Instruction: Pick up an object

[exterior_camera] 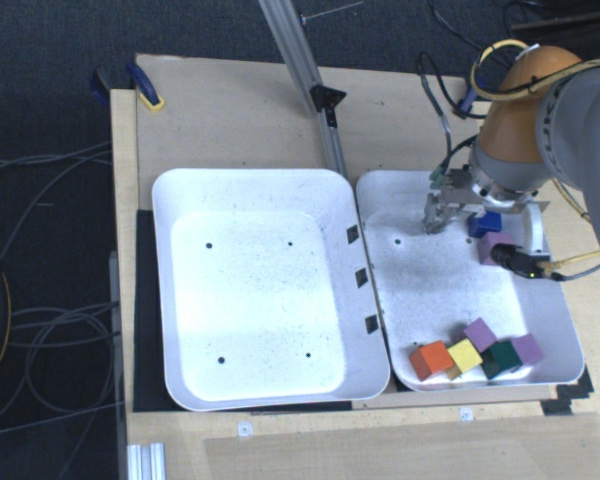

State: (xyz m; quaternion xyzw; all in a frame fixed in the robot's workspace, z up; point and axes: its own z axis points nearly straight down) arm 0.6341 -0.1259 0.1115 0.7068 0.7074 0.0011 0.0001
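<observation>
- Blocks lie clustered at the near edge of the right bin (pixel 540 313): an orange block (pixel 432 358), a yellow block (pixel 465 355), a green block (pixel 500 359) and two purple blocks (pixel 479 332), touching or just beside one another.
- The arm (pixel 540 118) reaches in from the right, its orange band above the wrist, bent down over the far end of the right bin.
- The gripper (pixel 438 218) hangs low near the bin floor, well apart from the cluster; whether it is spread or pressed together cannot be told.
- A blue block (pixel 482 225) shows just beside the wrist.
- The left bin (pixel 175 268) lies alongside.
</observation>
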